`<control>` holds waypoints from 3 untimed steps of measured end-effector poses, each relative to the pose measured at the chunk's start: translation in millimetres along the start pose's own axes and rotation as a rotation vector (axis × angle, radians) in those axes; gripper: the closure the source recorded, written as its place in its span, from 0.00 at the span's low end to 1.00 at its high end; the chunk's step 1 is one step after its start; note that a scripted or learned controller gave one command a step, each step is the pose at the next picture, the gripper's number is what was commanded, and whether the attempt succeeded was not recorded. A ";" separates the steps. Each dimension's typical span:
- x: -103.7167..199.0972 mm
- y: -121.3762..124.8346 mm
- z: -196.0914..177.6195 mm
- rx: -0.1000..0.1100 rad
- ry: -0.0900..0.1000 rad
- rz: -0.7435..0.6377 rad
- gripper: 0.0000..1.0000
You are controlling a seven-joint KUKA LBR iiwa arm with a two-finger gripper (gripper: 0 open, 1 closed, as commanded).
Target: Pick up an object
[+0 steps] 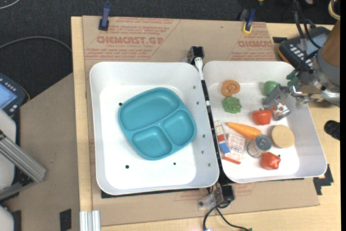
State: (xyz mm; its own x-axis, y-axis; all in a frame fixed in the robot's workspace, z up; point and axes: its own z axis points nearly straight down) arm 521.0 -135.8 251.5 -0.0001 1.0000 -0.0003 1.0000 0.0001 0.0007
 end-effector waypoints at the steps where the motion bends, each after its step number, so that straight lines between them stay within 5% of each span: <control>1: -18.3 -0.7 131.8 0.013 0.003 0.003 0.00; 2: 46.4 -2.2 85.9 -0.004 0.002 -0.006 0.00; 3: -38.4 -35.2 16.9 -0.006 -0.007 0.008 0.00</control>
State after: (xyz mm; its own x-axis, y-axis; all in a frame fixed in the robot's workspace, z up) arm 485.8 -174.2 234.6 0.0083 0.9999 -0.0070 0.9999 -0.0082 0.0068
